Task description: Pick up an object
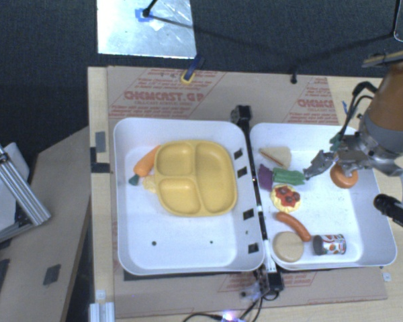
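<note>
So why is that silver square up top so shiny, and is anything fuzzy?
Camera view: the metal sheet at the top bounces light back as bright glare; the yellow tray and the bins are evenly lit, with soft shadows; the toy food looks a bit fuzzy, and the arm is slightly blurred.

Yellow plate (218, 173), orange carrot (146, 161)

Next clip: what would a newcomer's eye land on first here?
The big yellow three-compartment plastic plate in the left white bin, with an orange toy carrot at its left edge. Then the right white bin, with its scattered toy food, where the grey arm's gripper hovers beside a green toy vegetable.
</note>
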`<action>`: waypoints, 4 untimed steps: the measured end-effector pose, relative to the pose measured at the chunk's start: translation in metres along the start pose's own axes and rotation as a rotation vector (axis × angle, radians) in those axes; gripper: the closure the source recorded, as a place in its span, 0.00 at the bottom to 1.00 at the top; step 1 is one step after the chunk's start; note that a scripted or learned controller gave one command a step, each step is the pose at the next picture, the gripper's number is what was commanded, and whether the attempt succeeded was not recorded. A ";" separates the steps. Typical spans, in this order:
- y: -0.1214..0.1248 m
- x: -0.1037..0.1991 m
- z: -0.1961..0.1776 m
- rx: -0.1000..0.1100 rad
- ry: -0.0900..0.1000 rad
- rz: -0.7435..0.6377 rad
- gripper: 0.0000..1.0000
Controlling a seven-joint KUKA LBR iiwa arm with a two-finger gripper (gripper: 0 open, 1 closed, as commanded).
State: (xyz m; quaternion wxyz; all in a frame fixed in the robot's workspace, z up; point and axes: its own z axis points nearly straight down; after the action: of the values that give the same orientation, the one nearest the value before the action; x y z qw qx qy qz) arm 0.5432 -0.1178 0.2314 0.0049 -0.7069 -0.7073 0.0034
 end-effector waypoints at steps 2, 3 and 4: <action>0.002 -0.009 0.041 -0.011 -0.002 0.000 0.00; -0.007 -0.014 0.090 -0.008 -0.001 0.000 0.00; -0.005 -0.013 0.140 -0.011 0.001 -0.001 0.00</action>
State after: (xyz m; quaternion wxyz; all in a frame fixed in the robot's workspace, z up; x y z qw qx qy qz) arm 0.5364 -0.1304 0.0913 0.0013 -0.7067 -0.7075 -0.0006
